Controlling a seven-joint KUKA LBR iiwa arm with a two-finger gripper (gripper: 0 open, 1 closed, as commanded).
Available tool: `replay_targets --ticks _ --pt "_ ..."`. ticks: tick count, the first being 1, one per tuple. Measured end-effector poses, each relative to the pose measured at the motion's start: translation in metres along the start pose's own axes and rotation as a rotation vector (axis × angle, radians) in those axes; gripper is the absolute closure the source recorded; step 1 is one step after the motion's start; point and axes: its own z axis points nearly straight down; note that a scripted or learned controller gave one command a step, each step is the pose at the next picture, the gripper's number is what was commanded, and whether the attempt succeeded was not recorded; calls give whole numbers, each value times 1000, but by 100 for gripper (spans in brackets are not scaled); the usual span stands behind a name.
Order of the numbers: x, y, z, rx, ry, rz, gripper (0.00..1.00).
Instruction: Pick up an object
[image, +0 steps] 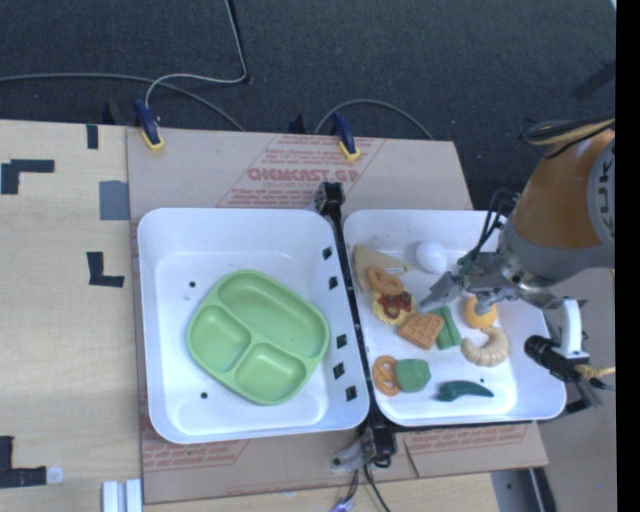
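A: Where does the end effector (452, 287) sit?

B: Over the middle of the right bin (535, 400), reaching in from its right edge. Whether it is open, closed or gripping anything I cannot tell; that part is a grey blur.

A: And what could it pick?

B: The toy food is all in that bin. Nearest is the waffle square (421, 329), just below and slightly toward the divider between the bins. The white egg (431, 256) lies just above, toward the bin's far edge. The orange ring (480, 314) and the shrimp (486, 347) are just on the arm's side.

A: Any long axis to mind?

B: The green pepper (463, 390) near the bin's near edge lies lengthwise along that edge, so a grasp across it would suit. The waffle is turned roughly diamond-wise.

A: What crowds it?

B: A small green stick (447, 328) touches the waffle's right side, and the red-and-brown piece (392, 303) sits close on its upper left. The pretzel (385, 373) and green lump (412, 374) lie nearer the front.

A: The left bin (160, 300)?

B: It holds the green divided plate (258, 336), well apart.
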Motion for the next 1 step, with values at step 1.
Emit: replay_targets --ticks 1 --pt "23 49 104 -8 -1 -1 0"
